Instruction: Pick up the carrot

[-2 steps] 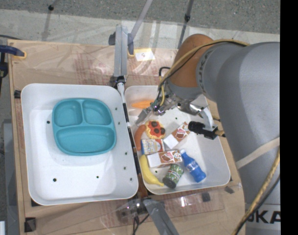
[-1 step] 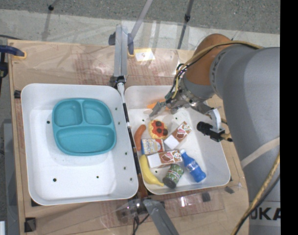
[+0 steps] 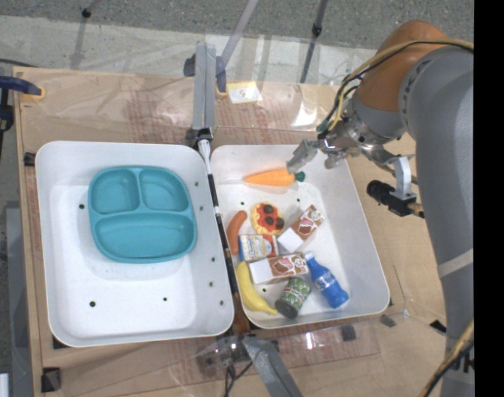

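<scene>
Tool (image 3: 302, 159) poised at the leafy end of the carrot (image 3: 268, 178), in the right bin (image 3: 363, 246).

The carrot lies flat near the far wall of the right bin, orange body pointing left and green top to the right, just beside the tip of the tool, which comes down from the arm (image 3: 417, 81) on the right; I cannot tell whether the tool is released or clenched, and nothing shows between its fingers. Nearer in the same bin sit a sausage (image 3: 235, 231), a pizza slice (image 3: 268, 217), a few small cartons (image 3: 278, 267), a banana (image 3: 253, 294), a dark can (image 3: 292, 298) and a blue bottle (image 3: 327, 283), clustered well apart from the carrot. The left bin (image 3: 69, 304) holds a teal divided plate (image 3: 141, 213). Both bins rest on the worktop (image 3: 111, 110).
</scene>
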Available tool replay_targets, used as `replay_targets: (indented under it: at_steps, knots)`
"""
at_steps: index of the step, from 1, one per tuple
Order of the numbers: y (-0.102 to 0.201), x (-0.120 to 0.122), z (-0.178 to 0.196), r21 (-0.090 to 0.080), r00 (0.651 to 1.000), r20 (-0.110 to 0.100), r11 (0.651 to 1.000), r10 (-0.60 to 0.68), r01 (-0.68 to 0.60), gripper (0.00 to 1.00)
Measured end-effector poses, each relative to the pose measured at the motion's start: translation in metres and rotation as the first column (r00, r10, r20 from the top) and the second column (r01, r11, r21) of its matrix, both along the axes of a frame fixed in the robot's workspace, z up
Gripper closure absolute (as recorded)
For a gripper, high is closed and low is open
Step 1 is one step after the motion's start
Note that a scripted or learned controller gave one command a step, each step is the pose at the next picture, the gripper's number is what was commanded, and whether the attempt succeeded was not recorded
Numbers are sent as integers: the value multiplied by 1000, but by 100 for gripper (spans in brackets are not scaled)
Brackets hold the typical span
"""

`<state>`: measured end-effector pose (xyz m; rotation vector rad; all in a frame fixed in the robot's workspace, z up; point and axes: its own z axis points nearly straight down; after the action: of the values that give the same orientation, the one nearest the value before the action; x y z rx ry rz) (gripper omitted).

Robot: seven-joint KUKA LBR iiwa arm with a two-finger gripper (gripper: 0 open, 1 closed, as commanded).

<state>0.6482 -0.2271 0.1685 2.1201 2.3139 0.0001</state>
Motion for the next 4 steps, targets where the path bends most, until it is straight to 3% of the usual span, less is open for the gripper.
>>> replay_targets:
  at_steps: [1, 2, 3, 4]
  knots:
    - [92, 3, -76, 0, 990, 6, 990, 138, -138, 0]
    - [27, 0, -70, 0, 993, 0, 993, 122, -122, 0]
    - [-35, -19, -68, -2, 940, -1, 940, 342, -342, 0]
    - [-36, -46, -62, 2, 981, -4, 981, 194, -194, 0]
